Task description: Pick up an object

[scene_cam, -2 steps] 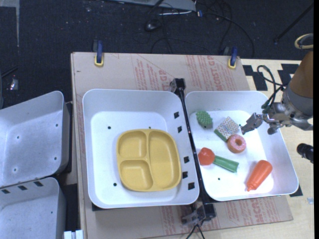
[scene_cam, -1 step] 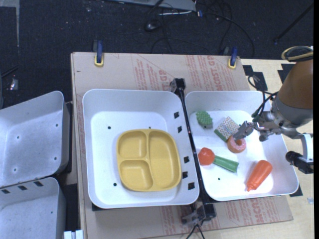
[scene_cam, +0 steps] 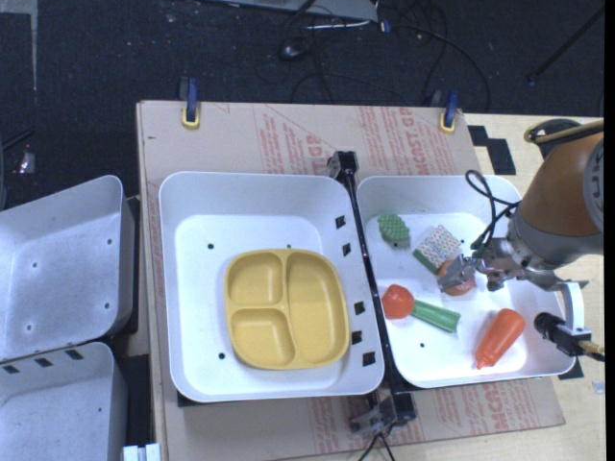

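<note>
Desk w/ two white bins. Left bin [scene_cam: 183,257] holds a yellow divided plate [scene_cam: 286,308]. In right bin [scene_cam: 509,373], pincer [scene_cam: 459,275] sits low over a small reddish object [scene_cam: 455,282]; can't tell if open or closed. Nearby: orange carrot [scene_cam: 499,337], red-and-green toy [scene_cam: 415,307], green piece [scene_cam: 392,229].

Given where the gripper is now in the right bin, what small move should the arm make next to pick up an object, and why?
Probably a short, straight descent. The gripper sits in the right white bin directly over a small reddish-brown object, beside the speckled grey block. The orange plastic carrot and the red-and-green toy lie farther away, so the reddish piece seems the nearest target.
</note>
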You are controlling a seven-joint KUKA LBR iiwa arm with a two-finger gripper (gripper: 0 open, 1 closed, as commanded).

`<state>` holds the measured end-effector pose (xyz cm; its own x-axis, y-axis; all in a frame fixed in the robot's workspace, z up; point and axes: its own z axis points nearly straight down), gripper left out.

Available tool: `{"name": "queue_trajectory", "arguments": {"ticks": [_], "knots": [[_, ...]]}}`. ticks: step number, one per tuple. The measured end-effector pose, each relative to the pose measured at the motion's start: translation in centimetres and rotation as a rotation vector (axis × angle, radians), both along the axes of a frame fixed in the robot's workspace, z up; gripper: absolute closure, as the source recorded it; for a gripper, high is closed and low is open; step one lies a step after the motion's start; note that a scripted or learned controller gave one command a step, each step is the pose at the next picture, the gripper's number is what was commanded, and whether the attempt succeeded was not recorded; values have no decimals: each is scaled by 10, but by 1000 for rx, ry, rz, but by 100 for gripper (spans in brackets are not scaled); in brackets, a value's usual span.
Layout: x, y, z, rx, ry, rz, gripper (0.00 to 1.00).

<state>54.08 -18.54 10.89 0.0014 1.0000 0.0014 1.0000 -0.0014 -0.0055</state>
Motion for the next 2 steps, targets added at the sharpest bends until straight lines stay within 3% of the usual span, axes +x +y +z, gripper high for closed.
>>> {"name": "queue_trajectory", "arguments": {"ticks": [1,2], "knots": [[0,1,-18,-1,-3,0,0],[1,1,-7,-2,-6,1,100]]}}
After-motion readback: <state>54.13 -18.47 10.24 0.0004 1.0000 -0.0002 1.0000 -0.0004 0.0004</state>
